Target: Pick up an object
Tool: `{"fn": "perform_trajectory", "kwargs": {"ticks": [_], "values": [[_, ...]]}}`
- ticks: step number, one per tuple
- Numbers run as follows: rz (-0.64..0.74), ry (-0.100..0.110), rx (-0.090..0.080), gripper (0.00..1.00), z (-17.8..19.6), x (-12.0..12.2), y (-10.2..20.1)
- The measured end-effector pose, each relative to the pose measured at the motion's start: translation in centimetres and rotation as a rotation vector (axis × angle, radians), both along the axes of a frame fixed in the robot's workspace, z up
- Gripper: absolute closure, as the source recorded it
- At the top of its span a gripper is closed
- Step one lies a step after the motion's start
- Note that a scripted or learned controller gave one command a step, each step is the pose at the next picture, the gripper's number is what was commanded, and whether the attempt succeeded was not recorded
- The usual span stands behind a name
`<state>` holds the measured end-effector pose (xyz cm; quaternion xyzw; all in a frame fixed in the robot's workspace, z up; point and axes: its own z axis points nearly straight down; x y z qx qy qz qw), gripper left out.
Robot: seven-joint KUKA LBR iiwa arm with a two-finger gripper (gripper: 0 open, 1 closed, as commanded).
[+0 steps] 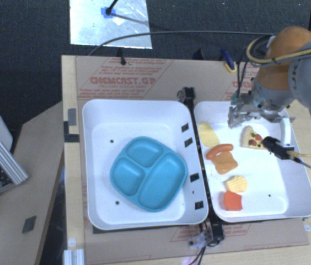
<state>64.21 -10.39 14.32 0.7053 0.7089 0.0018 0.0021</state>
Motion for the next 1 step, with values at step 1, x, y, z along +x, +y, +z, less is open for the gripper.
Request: {"fn": "perform_trajectory", "kwargs": {"ticks": [1], "values": [[0.001, -0.002, 0.0, 1.0, 5.97, -0.56, 0.53]]}}
